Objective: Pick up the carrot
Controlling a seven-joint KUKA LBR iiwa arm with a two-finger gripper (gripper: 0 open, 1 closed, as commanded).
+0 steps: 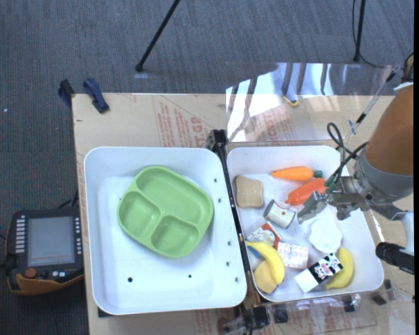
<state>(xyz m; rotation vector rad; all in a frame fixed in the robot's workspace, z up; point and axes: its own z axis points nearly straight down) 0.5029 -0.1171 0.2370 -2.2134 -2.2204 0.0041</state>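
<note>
partly hidden: carrot free in right bin | jaws: state unclear | arm cropped

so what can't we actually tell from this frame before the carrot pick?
- Gripper: blurred; whether its fingers are open or shut cannot be made out.
- Second orange piece below the carrot: its right end is covered by the gripper, so touching or not is unclear.
- Arm: cut off by the right edge.
- Small packages in the right bin: labels too small to read.
</note>
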